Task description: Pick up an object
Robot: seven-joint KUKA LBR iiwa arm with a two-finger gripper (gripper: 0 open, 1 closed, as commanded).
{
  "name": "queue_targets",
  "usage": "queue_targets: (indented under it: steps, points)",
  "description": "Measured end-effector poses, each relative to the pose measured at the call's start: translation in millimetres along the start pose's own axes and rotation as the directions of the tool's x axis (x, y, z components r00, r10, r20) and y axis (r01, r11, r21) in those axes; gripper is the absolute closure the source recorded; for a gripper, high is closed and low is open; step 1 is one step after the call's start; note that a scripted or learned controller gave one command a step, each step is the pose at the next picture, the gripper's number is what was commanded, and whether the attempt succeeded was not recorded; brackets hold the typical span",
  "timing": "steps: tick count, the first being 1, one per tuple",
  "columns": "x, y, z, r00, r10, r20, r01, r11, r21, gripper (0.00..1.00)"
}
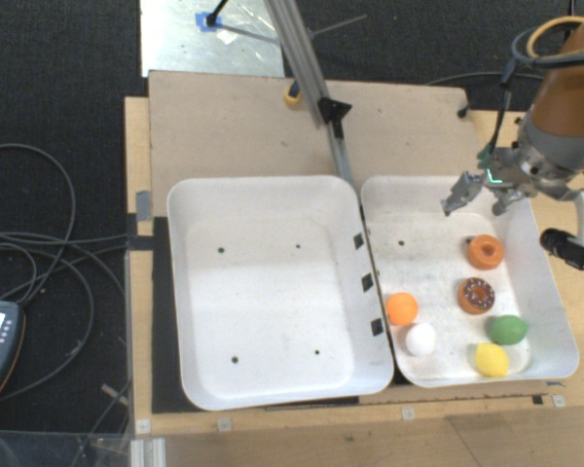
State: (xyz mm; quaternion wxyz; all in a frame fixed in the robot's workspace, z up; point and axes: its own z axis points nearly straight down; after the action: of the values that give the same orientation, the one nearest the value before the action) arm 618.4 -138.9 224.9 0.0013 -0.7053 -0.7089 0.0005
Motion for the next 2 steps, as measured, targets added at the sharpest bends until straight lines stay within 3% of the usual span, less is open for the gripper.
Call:
queue_targets:
  steps: [1, 2]
  points:
    - [0.0, 0.8, -2.3, 1.0, -0.001, 0.001, 0.001, 1.0, -0.004, 0.0]
    - [-1.5, -2.5, 39.8, 1.0, 0.004, 0.001, -0.004, 1.0, 0.0, 0.0]
